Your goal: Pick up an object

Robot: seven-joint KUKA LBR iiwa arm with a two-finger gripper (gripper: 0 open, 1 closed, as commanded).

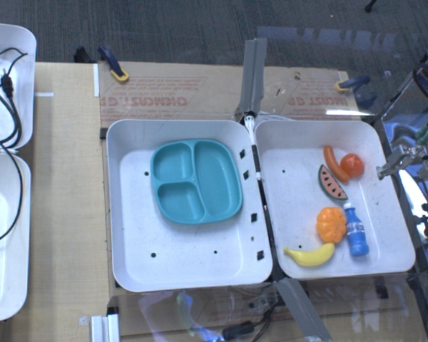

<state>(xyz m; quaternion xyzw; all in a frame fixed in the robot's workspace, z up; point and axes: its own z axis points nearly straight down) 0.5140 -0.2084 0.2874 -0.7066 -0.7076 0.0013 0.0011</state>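
White shallow left bin (128, 212) holds teal three-compartment plastic plate (197, 181), compartments bare.

White right bin (299, 155) has all the toy food: yellow banana (310, 255) at front, orange pumpkin-ish thing (331, 224) just behind it, watermelon slice (331, 182), red-orange sausage (334, 163), red tomato (352, 164) beside it, blue bottle (355, 231) next to pumpkin.

Gripper (396, 162) sits at right bin's right rim, holding nothing. Jaws spread or pressed together? Honestly cannot tell.

Step looks like early approach, nothing picked yet. Next move probably: swing in over one item, drop down. Tomato/sausage nearest.
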